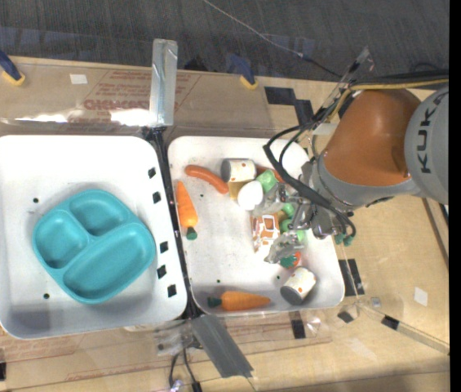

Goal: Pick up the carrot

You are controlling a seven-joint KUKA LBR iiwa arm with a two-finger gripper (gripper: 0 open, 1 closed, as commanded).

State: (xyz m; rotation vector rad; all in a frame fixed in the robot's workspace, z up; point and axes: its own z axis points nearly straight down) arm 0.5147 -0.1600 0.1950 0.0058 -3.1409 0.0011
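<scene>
Your carrot (185, 207) lies flat at the left wall of the right bin (214, 256), orange, with its dark green stub pointing toward 6 o'clock and its tip toward 12. A second carrot (241, 301) rests along the bin's 6 o'clock edge, its thin end pointing toward 3 o'clock.
</scene>
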